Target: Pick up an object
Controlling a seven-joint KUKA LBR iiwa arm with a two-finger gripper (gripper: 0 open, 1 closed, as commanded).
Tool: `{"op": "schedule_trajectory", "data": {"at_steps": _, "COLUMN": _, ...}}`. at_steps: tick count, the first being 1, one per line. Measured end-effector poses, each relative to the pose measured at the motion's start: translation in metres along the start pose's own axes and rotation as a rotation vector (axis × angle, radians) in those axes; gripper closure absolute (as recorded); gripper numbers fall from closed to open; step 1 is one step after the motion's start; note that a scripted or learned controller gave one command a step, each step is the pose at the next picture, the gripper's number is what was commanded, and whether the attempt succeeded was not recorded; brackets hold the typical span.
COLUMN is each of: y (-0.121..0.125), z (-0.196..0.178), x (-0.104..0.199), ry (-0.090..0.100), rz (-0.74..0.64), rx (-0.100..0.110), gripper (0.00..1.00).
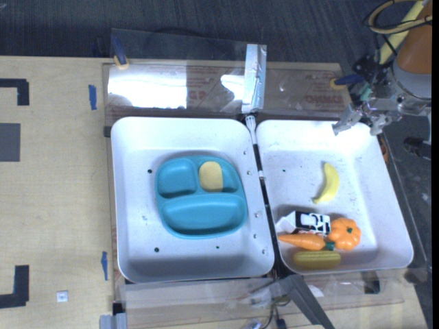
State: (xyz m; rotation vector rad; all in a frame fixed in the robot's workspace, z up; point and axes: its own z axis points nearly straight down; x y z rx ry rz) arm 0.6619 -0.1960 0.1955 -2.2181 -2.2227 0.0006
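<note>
Near edge of right bin (391, 252): a yellow corn cob (316, 258) lies closest to the camera, along the bin's near wall.
Just behind it: an orange carrot (302, 240) lying flat, an orange pumpkin (345, 233) at its right end, and a black-and-white toy car (312, 221) touching the carrot from behind.
Banana (328, 182): alone in the middle of the right bin, well apart from the cluster, curved, lengthwise toward the far wall.
Left bin (137, 184): holds a blue divided plate (199, 214) with a yellow rounded piece (211, 176) in its far right compartment.
My gripper (363, 117): over the far right corner of the right bin, well apart from every object, nothing between my fingers; how wide they stand I cannot tell.
My arm: comes in from the right, orange band (416, 53) showing.
</note>
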Motion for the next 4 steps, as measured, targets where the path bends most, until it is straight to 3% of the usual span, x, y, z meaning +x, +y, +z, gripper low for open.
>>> {"op": "schedule_trajectory", "data": {"at_steps": 1, "y": 0.005, "z": 0.019, "x": -0.025, "ry": -0.003, "rz": -0.099, "rx": -0.003, "gripper": 0.00}}
{"op": "schedule_trajectory", "data": {"at_steps": 2, "y": -0.052, "z": 0.108, "x": 0.010, "ry": -0.002, "rz": -0.176, "rx": -0.006, "gripper": 0.00}}
{"op": "schedule_trajectory", "data": {"at_steps": 3, "y": -0.051, "z": 0.097, "x": 0.010, "ry": -0.004, "rz": -0.175, "rx": -0.012, "gripper": 1.00}}
{"op": "schedule_trajectory", "data": {"at_steps": 4, "y": 0.005, "z": -0.001, "x": 0.047, "ry": -0.004, "rz": -0.185, "rx": -0.017, "gripper": 1.00}}
